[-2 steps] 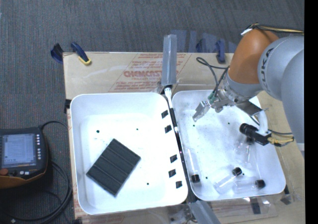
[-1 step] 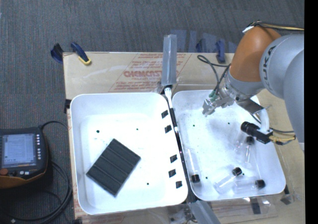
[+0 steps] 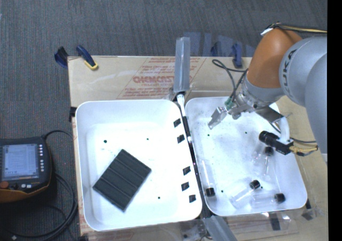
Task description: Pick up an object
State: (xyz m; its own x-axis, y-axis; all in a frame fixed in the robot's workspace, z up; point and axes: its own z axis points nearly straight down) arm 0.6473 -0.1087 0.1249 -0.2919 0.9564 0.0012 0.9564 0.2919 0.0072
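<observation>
Over the right bin: the grey arm (image 3: 299, 74) with its orange band reaches in from the right; its gripper (image 3: 220, 115) hangs above the far left part of that bin, metal fingers spread apart with nothing between them.
Right bin (image 3: 214, 103): shallow, white, glossy plastic with rounded corners, its floor flecked with small dark specks.
Vials (image 3: 251, 189): several clear little tubes with black caps, lying on their sides in the near right part of the right bin, near one another and well apart from the gripper; one more lies along the near left wall.
Left bin (image 3: 85, 122): same white plastic, just beside the right bin.
Ridged pad (image 3: 122, 179): flat, dark grey rectangle with lengthwise grooves, lying slantwise in the near part of the left bin.
Between the bins: a row of small black clips (image 3: 185, 170) along the shared edge.
Bench (image 3: 107, 79): tan cardboard with red printing, blue clamps (image 3: 85, 57) at its far edge.
Left of the bench: a handheld controller (image 3: 24, 168) with a lit screen and black cable, on grey carpet.
</observation>
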